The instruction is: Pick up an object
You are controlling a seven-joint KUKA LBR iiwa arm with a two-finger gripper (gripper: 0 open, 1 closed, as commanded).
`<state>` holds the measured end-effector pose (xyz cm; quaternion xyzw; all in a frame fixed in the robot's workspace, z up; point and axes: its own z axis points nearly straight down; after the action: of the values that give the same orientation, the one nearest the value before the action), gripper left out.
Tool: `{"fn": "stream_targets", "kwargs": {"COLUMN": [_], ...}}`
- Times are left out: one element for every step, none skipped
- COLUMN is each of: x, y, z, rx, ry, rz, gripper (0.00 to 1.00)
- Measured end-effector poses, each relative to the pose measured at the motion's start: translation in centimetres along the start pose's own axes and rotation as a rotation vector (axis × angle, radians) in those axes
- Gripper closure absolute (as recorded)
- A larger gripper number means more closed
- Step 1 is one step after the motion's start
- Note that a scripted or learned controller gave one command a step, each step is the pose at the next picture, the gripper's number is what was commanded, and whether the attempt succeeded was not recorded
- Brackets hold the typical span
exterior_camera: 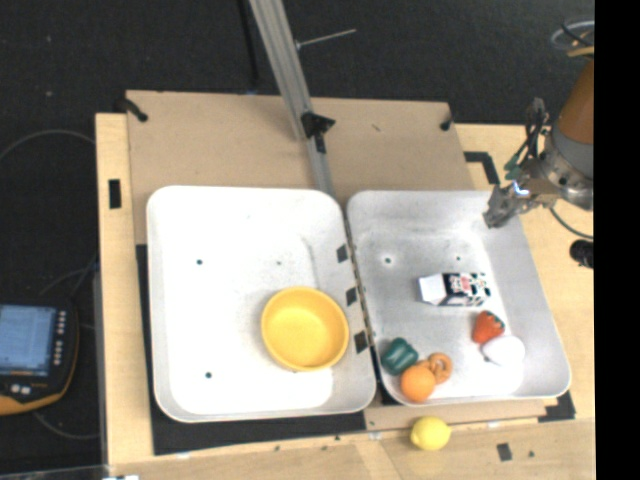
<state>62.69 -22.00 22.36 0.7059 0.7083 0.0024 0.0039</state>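
The gripper (499,211) hangs at the upper right corner of the right bin (400,230), at the end of the arm (572,138) that enters from the right edge. It is small and partly blurred here, so how wide it stands cannot be told, and nothing can be made out in its grasp. It sits over the bin's rim, well apart from every object below it.

The two white bins lie side by side on a tan wooden bench (220,138), with dark floor around it. A grey metal pole (285,63) slants from the top of the view to the bench behind the bins. A handheld pendant (32,353) with a blue screen lies at the left edge.

The left bin (200,238) holds one yellow bowl (304,328) near its lower right corner. The right bin holds five things: one small milk carton (455,289) lying near the middle, one red strawberry-like piece (487,327) touching one white piece (504,351) at the lower right, one dark green piece (399,353), and one orange fruit (423,378) at the lower edge. One lemon (430,433) lies outside the bins on the bench front.
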Motion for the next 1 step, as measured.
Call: {"fn": "stream_targets", "kwargs": {"x": [-0.13], "y": [0.2], "z": [-5.48], "rx": [0.001], "ry": [0.0], "rz": [-0.001], "gripper": [1.0]}}
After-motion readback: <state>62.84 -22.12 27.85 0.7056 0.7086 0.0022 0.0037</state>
